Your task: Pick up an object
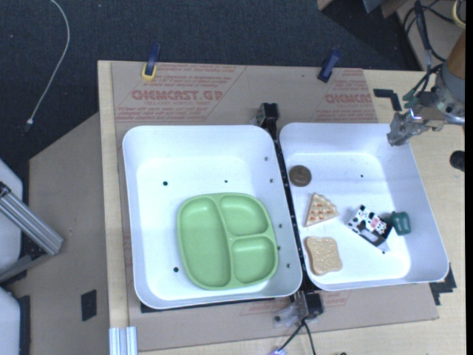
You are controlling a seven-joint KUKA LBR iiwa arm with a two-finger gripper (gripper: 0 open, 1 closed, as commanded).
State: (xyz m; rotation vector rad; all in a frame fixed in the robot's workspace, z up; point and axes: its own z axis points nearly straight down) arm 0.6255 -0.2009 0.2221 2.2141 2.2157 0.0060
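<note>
At the right edge of the frame, in its upper part, my gripper (400, 133) hangs over the top right corner of the right bin (347, 135). Most of my arm is cut off by the frame's edge, so just the wrist and some cables above it show. The metal tip is small and blurred, and I cannot tell how it is set. Nothing shows in its grasp.

Below it, the right bin holds four things. A round brown disc (299, 174) lies near the bin's upper left, just beside the divider between the bins. A triangular waffle-patterned piece (321, 210) lies below the disc, and a toast-shaped slice (323, 254) lies below that, near the bin's lower left corner. To the right of these, a small black-and-white toy (369, 226) with a teal part at its right end lies tilted; its details are too fine to make out. All four lie well apart from my gripper.

Left of centre, the left bin (148, 161) holds a green divided plate (225, 239) with three compartments, resting in the bin's lower half. Both bins sit on a brown cardboard sheet (118, 95) with red print, clipped at the top by a yellow-and-blue clamp (151, 63) and a blue clamp (329, 65).
</note>
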